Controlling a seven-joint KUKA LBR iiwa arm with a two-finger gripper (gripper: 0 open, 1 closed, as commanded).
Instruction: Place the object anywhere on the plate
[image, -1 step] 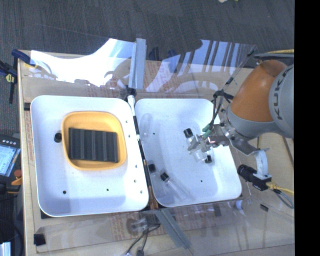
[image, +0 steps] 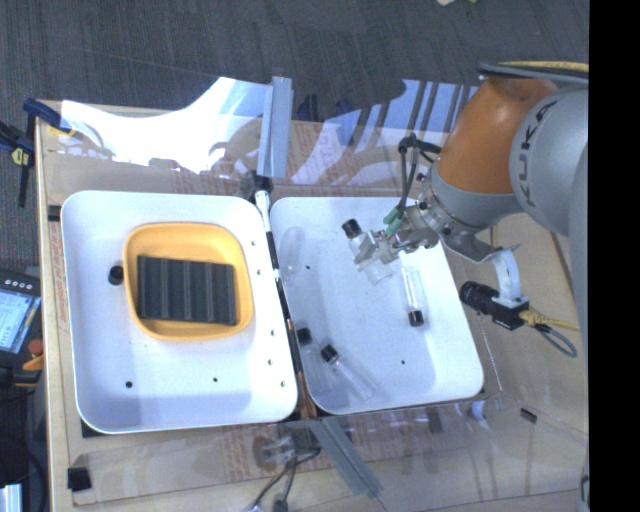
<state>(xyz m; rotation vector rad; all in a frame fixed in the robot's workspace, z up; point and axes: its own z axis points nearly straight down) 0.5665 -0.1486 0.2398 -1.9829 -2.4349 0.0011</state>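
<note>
The wooden bench (image: 520, 440) stood on a dark carpeted floor (image: 150, 45), with clear plastic sheeting (image: 150, 125) crumpled along its far edge. Two shallow white bins lay side by side on it. The left bin (image: 100, 380) held a yellow plate (image: 185, 245) with rounded corners, and a dark ribbed rack (image: 188, 290) rested on the plate. A small black cap (image: 116, 274) sat on the bin floor just beside the plate's left edge.

The grey arm (image: 550, 150), its orange band (image: 490, 140) prominent, reached in from the right over the right bin (image: 450, 370). The gripper (image: 385, 245) hung low over the far part of that bin. Its fingers were lost among clear and metallic parts, so it could not be told how far apart they stood or whether they gripped anything.

Several clear vials with black caps lay in the right bin. One vial (image: 353, 232) sat just beside the gripper's tip, its cap pointing to the far left. Another vial (image: 412, 298) lay near the gripper towards the front, cap at its near end. A third vial (image: 340, 365) lay near the front-left corner, and a separate black cap (image: 302, 336) sat close to the bin's left wall. All of the vials were well apart from the plate.
</note>
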